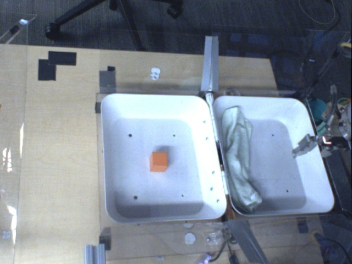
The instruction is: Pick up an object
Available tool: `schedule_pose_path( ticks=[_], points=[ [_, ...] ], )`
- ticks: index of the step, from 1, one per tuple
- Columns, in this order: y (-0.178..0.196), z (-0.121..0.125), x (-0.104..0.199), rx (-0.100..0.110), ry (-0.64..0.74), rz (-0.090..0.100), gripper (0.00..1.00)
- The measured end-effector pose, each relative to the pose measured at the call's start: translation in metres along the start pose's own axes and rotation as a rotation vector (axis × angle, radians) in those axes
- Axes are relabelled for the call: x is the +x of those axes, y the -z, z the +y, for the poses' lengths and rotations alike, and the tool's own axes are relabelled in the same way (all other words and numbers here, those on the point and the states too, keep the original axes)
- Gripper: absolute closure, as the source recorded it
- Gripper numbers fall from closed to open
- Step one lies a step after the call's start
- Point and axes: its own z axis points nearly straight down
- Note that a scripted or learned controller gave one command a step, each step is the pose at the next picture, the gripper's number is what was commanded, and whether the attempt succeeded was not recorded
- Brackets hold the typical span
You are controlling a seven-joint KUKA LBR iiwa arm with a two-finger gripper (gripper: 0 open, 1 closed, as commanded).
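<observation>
On the left half of the frame you see the left shallow white plastic bin (110,147), and near its middle sits a small orange cube (159,161), flat on the bin floor and well apart from every wall. Beside it, toward the right of the frame, you have the right shallow white bin (297,199), the two bins touching along a shared seam that runs down the centre. Along the left side of that right bin lies a crumpled pale grey-green cloth (239,158), stretched from the upper wall down to the lower left corner, close against the seam.

At the right edge of the frame, you find the claw (304,146) reaching over the right bin's right rim, a grey metal piece angled toward the bin floor. It is too small and blurred for you to judge its opening; I cannot tell whether it stands wide or narrow, and nothing shows between it. It is well apart from the cloth and farther still from the cube.

Both bins rest on the light wooden counter (55,175). In the upper left you see black tape patches (54,64) on the counter, and above them the black legs of a chair base (115,4) on dark carpet.
</observation>
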Motion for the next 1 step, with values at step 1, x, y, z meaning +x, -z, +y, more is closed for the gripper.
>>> schedule_pose_path(
  ticks=[1],
  points=[
    [-0.0068, 0.0344, -0.0056, 0.0, -0.271, -0.001, 0.0]
  ],
)
